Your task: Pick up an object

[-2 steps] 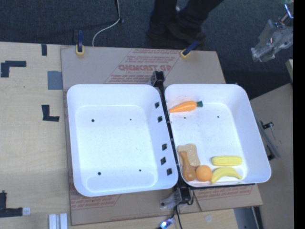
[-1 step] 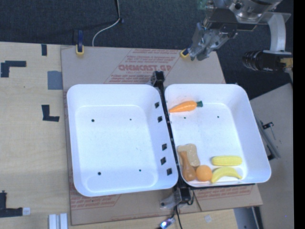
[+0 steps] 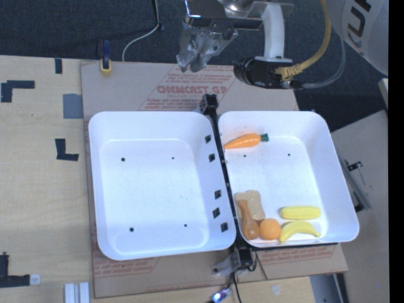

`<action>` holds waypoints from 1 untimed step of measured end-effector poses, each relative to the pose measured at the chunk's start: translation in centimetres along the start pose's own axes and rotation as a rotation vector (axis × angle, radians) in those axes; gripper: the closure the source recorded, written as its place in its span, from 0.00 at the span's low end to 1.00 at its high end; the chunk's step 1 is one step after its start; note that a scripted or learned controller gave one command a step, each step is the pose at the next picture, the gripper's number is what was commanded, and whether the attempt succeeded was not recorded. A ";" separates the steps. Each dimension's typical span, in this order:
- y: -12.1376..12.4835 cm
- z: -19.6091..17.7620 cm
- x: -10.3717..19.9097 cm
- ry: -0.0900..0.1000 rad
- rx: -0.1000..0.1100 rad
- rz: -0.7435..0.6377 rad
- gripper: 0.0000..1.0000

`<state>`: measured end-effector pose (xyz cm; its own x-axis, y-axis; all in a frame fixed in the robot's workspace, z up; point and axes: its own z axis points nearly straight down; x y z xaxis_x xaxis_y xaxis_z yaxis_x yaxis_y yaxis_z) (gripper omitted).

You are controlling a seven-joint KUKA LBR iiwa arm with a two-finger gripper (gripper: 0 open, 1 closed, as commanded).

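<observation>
Orange and shaped like a small cone with a green tip, the plastic toy carrot (image 3: 242,141) lies in the right white bin (image 3: 315,169), near the bin's top left corner and just beside the wall shared with the left white bin (image 3: 151,188). It looks like the easiest thing to pick, because nothing touches it. The grey metal end effector (image 3: 192,54) hangs high up at about 12 o'clock in the camera view, over the brown cardboard sheet (image 3: 183,90) on the tabletop, past the far edge of both bins. Nothing is held in it, and I cannot tell how it is set. So my guess is that the job is at its very start: the reach has not begun. The carrot sits at about 5 o'clock from the end effector, well apart from it. The next move would be to swing over the carrot, come down, and close across its thin width, not its long way. Down at the right bin's near edge, at about 6 o'clock, a tan bread-like toy (image 3: 250,204), a small round orange ball (image 3: 269,229), a yellow corn cob toy (image 3: 300,213) and a yellow banana toy (image 3: 299,231) crowd together, so they look harder to grab.
</observation>
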<state>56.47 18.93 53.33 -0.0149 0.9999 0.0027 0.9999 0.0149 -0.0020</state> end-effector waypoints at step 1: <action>0.1 -1.1 -0.7 -0.003 0.000 0.010 1.00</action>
<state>56.57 18.21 54.43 -0.0049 1.0000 -0.0003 1.0000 0.0049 -0.0017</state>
